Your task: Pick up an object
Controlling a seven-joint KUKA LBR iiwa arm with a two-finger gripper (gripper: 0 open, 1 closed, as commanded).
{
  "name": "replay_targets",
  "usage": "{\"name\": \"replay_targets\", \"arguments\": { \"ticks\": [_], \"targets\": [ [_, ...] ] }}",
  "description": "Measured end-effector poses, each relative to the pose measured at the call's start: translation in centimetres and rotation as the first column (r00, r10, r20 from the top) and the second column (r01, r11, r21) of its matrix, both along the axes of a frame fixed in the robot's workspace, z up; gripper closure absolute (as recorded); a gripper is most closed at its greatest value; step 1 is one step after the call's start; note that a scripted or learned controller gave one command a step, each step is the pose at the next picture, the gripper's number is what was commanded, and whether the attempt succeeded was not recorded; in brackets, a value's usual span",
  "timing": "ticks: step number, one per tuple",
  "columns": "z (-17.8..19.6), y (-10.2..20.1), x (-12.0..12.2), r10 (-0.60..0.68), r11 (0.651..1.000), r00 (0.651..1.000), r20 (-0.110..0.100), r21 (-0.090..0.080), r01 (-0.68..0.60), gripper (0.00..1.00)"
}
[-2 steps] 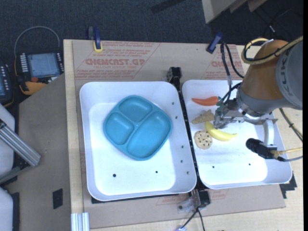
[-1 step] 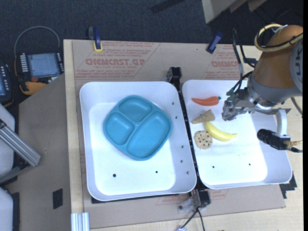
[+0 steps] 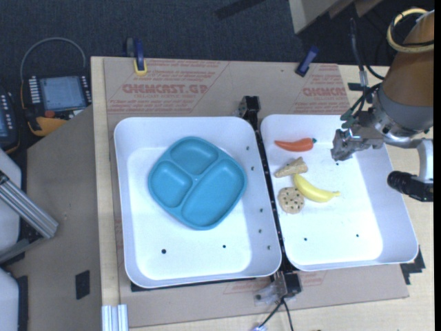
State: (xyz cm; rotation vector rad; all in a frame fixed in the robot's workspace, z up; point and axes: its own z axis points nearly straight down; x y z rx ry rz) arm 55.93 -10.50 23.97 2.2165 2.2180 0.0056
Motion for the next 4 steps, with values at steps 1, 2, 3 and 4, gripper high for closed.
{"name": "replay_targets", "arguments": {
  "ticks": [1, 2, 3, 4],
  "targets": [
    [3.2, 0.0, 0.1, 0.000, 1.000, 1.000, -0.001, 0.000, 0.000, 1.00],
    [1.4, 4.5, 1.7, 0.004, 1.000, 1.000, -0.009, 0.003, -0.004, 1.00],
    [1.1, 10.6, 3.6, 0.006, 1.000, 1.000, -0.004, 0.003, -0.006, 1.00],
    [1.3, 15.8, 4.6, 0.004, 1.000, 1.000, -0.003, 0.001, -0.004, 1.00]
  ]
}}
